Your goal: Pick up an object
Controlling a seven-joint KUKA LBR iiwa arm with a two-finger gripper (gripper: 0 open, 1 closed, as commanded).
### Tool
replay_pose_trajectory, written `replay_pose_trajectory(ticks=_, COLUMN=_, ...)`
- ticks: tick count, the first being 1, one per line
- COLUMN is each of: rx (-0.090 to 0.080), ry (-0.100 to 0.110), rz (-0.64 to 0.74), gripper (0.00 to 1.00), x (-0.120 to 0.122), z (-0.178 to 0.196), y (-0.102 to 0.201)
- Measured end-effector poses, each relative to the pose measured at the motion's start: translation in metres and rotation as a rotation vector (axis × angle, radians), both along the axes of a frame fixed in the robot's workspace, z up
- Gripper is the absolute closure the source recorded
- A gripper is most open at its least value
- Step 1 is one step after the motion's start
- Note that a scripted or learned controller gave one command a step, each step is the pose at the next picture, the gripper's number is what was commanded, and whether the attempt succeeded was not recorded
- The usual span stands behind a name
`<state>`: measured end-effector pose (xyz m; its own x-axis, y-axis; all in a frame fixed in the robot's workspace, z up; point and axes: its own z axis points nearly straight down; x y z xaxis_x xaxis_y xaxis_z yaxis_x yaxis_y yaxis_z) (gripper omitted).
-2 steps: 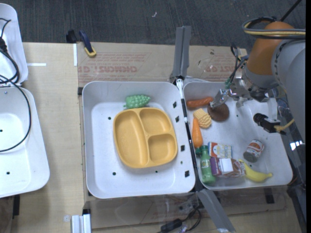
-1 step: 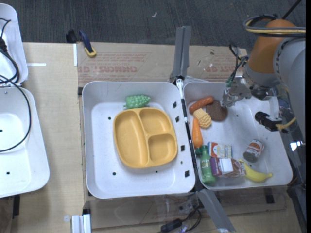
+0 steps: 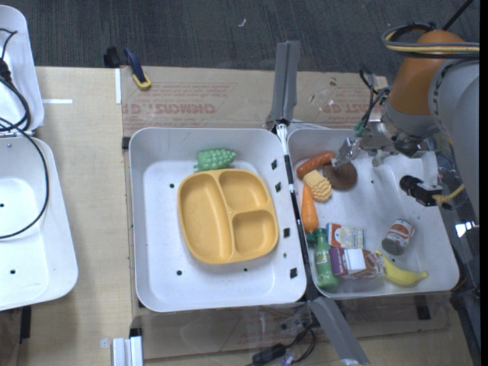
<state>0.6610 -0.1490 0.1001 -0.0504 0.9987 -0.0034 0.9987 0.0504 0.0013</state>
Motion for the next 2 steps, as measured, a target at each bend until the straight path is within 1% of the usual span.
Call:
replay_pose_trajectory(ticks=1, rx=0.001, ry=0.0, rz=-0.017, gripper=0.0, x=-0.0009, z=-0.0076, y=0.0101)
replay_pose_trajectory(ticks=2, rx=0.0, ry=0.0, rz=-0.015, gripper=1.0, x=0.0001, z=0.0005, y=0.01)
